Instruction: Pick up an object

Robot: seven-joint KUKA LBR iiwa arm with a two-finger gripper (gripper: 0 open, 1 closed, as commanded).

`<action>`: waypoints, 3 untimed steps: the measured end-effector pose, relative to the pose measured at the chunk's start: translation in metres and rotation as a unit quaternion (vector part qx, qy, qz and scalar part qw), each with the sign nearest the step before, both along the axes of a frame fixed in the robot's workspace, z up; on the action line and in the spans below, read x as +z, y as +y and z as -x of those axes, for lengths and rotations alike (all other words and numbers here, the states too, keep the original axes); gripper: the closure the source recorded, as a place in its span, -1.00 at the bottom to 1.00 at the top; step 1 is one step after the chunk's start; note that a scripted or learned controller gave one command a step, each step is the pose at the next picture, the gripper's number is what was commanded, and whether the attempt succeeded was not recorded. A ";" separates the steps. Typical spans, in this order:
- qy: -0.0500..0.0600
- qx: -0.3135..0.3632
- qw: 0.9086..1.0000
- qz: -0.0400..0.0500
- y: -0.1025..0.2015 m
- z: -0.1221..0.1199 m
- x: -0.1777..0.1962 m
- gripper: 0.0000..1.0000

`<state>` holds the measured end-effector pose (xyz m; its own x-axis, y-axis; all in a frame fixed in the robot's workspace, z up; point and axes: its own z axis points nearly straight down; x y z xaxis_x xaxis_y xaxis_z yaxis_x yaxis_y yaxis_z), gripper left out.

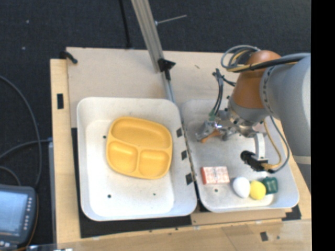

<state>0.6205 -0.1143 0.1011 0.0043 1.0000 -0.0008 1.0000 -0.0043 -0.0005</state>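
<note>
L bin (86, 140) holds yellow divided plate (139, 147). R bin (207, 158): small brown item (207, 137) in upper-left part, gripper (212, 131) right at it; open or closed, can't tell. Along front edge: pink box (215, 175), white egg shape (241, 186), yellow ball (257, 190), green block (270, 184).

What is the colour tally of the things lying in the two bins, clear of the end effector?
Yellow: 2, divided plate and ball
White: 1, egg-shaped thing
Green: 1, small block
Red and white: 1, small box
Total: 5
</note>
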 end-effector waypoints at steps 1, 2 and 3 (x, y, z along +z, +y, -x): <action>-0.002 -0.003 1.000 0.000 -0.001 -0.001 0.012 1.00; -0.003 -0.002 1.000 0.000 0.000 0.006 0.072 1.00; -0.004 0.003 1.000 0.001 -0.001 0.004 0.126 1.00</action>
